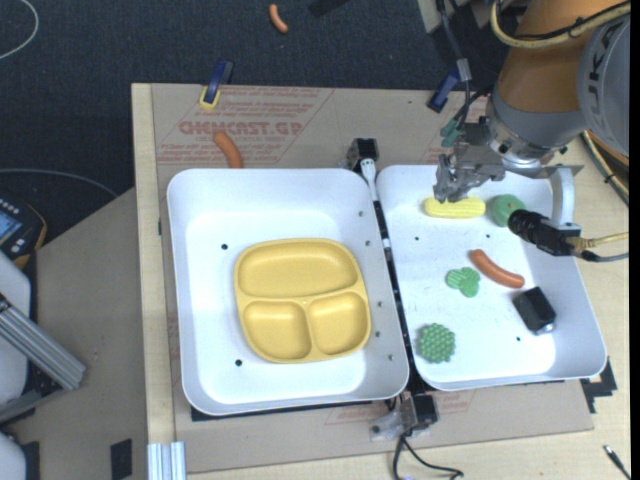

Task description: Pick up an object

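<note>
White plastic, two shallow bins side by side on a cardboard-covered bench [300, 113]. Left bin [200, 218] holds a yellow three-compartment tray [300, 298], lying flat near the middle, nothing in its wells.

Right bin [570, 338] holds six small things: a yellow toy corn cob [455, 208] near the far edge; a round green toy [503, 209] just beside it, partly covered by the arm's black fitting; a reddish-orange toy sausage [497, 268] in the middle; a small green leafy piece [463, 281] close to the sausage's left; a green knobbly round toy [436, 342] near the front; a black rectangular block [535, 309] toward the right wall.

Grey arm with orange band comes in from the right. Gripper [458, 190] points down right over the corn cob, fingertips at or touching its top. Whether it is clenched or released I cannot tell; the metal parts blur together.

Outside the bins: an orange sausage-shaped toy [229, 149] on the cardboard behind the left bin, another small orange piece [278, 18] on the dark floor, a blue-and-yellow clamp [213, 85] at the far board edge, a black clip [363, 153] between the bins.
</note>
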### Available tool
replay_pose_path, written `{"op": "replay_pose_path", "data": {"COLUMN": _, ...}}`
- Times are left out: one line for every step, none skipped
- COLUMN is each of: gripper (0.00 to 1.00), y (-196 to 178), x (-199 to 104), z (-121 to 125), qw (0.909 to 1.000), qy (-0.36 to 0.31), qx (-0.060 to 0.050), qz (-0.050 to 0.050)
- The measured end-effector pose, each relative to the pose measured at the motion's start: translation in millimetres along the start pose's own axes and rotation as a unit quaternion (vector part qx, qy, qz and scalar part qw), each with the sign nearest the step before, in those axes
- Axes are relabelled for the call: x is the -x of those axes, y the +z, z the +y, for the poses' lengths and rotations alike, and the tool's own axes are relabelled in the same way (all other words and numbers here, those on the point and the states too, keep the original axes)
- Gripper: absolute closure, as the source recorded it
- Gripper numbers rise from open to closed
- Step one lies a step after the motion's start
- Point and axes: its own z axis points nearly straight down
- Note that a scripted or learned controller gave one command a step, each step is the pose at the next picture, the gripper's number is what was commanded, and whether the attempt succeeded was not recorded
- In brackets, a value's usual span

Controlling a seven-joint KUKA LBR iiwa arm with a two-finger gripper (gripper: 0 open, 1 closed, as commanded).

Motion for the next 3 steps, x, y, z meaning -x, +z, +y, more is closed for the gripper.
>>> {"op": "replay_pose_path", "data": {"gripper": 1.00, "y": 10.9, "x": -63.1, "z": -10.7, "qw": 1.0000, "qy": -0.001, "qx": -0.001, "qz": 0.000}}
{"op": "replay_pose_path", "data": {"gripper": 1.00, "y": 9.7, "x": -113.7, "z": -31.2, "qw": 1.0000, "qy": 0.000, "qx": -0.001, "qz": 0.000}}
{"op": "replay_pose_path", "data": {"gripper": 1.00, "y": 19.2, "x": -132.5, "z": -20.7, "qw": 1.0000, "qy": 0.002, "qx": 0.001, "qz": -0.001}}
